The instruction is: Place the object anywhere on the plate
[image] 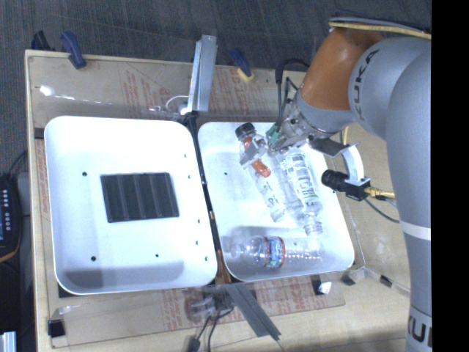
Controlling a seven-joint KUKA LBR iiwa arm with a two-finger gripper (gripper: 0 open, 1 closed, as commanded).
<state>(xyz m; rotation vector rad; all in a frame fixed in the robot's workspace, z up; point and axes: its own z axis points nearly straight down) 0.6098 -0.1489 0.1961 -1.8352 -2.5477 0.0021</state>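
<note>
A dark ridged rectangular plate [139, 196] lies flat in the middle of the left bin [73, 145]. Several clear plastic bottles lie in the right bin [220, 196]. A small one with a dark cap [247, 139] sits near the far edge, and one with an orange cap [268, 185] lies beside it. A labelled bottle [300, 183] is to their right, and another [269, 250] lies along the near edge. My gripper [280, 136] is low over the far end of the bottles, between the small bottle and the labelled one. The wrist hides its tips.
The grey arm [388, 86] with its orange band fills the right side, above the right bin's far right corner. A metal bracket [201, 72] stands at the far end of the divider between the bins. Blue clamps [73, 50] hold the board's far edge.
</note>
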